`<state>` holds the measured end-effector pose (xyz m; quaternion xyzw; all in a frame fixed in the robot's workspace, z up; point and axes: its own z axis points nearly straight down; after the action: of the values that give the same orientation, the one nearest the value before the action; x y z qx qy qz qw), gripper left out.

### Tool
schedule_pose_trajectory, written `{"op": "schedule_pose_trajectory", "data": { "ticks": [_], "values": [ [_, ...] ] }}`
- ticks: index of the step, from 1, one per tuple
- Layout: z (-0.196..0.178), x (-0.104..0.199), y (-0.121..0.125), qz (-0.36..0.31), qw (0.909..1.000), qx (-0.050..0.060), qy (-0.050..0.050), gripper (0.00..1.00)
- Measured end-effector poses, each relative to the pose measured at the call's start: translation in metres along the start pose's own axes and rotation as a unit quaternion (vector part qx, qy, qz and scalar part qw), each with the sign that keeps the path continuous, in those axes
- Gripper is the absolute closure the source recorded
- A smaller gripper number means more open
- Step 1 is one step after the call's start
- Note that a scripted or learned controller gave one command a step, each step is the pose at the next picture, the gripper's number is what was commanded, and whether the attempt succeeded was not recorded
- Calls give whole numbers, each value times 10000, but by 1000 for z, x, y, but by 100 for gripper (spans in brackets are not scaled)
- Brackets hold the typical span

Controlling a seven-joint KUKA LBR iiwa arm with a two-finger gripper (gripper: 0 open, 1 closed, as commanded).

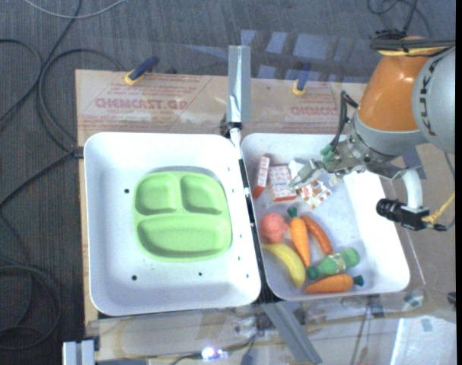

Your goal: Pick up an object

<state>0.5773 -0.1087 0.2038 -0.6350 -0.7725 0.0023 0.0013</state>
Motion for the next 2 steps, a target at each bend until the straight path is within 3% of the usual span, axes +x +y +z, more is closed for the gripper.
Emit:
{"op": "schedule_pose_trajectory", "data": {
  "ticks": [1,2],
  "values": [
    [80,-13,19,-12,9998,-202,-80,0],
    [90,-29,49,-456,9986,-236,-128,0]
  ]
}}
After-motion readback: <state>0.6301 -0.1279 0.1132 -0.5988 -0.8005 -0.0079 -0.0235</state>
